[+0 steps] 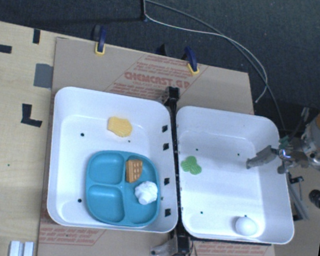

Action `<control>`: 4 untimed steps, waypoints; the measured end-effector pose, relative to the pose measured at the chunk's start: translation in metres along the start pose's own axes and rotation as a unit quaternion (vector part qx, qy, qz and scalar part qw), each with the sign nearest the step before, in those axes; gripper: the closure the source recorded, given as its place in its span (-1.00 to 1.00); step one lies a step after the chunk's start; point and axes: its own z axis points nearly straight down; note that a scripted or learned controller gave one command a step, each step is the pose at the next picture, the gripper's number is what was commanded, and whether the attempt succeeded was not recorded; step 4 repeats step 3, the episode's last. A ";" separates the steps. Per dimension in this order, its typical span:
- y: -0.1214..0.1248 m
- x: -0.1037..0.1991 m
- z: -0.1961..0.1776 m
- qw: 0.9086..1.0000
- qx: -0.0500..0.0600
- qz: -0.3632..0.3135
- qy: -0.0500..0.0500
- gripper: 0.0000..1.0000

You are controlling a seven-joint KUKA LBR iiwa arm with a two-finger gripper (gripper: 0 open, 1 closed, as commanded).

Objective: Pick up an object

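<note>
- Left bin: a blue tray carrying a waffle piece and a white lump, with a yellow piece behind, is noted far left of the fingers.
- Right bin: a green piece lies left of the fingers; a white ball lies nearer the camera.
- Gripper: it is seen at the right rim, nothing held; finger spread cannot be told.
- Advice: one object should be centred under the fingers before descent.

Two bins side by side, read from the divided tray

The tray sits in the left bin; a waffle piece and crumpled ball lie on it, a flat piece behind it.
</note>
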 end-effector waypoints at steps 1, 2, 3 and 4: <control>0.004 0.039 0.020 1.000 0.001 -0.007 0.001 -1.00; 0.046 0.058 0.016 1.000 0.000 -0.005 0.000 -1.00; 0.001 0.106 -0.022 1.000 -0.001 -0.001 0.000 -1.00; 0.001 0.106 -0.022 1.000 -0.001 -0.001 0.000 -1.00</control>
